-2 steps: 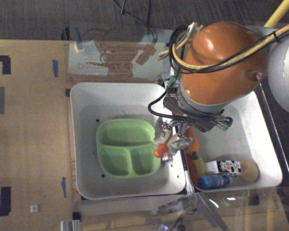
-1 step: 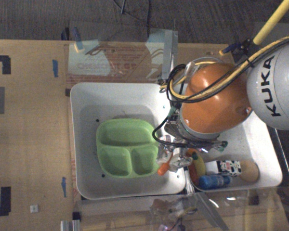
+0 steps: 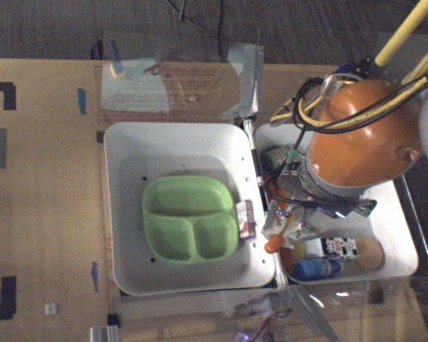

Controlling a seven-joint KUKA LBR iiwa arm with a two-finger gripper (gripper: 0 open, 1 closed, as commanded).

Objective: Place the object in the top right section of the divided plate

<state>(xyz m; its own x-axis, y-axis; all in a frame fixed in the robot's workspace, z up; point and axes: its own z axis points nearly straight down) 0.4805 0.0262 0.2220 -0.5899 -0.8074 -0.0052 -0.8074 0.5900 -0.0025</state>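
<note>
The green divided plate lay bare; the gripper (whether it held anything, nobody could tell) hung over the right bin.

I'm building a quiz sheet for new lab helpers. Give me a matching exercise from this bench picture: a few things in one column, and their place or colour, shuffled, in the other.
Things:
1. divided plate
2. blue bottle
3. small carton
4. arm's orange band

Descriptions:
A. lying in the right bin, near its front edge
B. green, lying flat in the left bin
C. above the right bin, covering much of it
D. in the left bin, beside the plate's right rim

Pairs: 1-B, 2-A, 3-D, 4-C
</note>
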